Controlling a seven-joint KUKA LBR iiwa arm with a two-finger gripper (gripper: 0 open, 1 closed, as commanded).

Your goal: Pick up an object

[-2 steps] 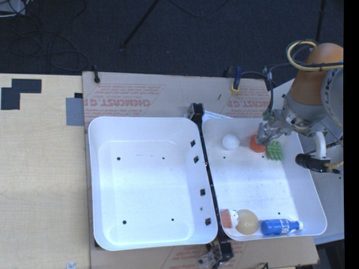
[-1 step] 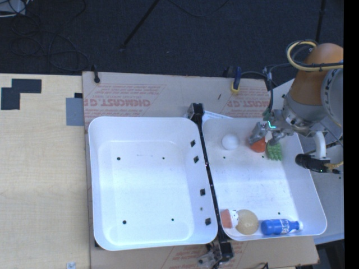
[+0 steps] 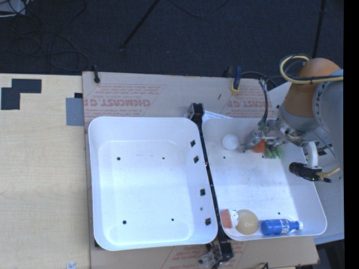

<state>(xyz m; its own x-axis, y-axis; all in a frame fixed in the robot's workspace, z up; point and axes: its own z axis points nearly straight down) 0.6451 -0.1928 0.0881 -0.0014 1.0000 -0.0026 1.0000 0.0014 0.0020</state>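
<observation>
The jaws (image 3: 259, 142) hang low at the right white plastic bin's (image 3: 314, 206) far end, over a small orange-and-green object (image 3: 263, 148), white ball (image 3: 230, 142) just left; their opening cannot be told.

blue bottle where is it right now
The blue bottle lies on its side at the near edge of the right bin, just right of a beige ball, well away from the gripper at the bin's far end.

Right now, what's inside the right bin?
The right bin holds a white ball, a blue bottle, and a beige-and-orange item. An orange-and-green thing sits by the tool, partly covered.
</observation>
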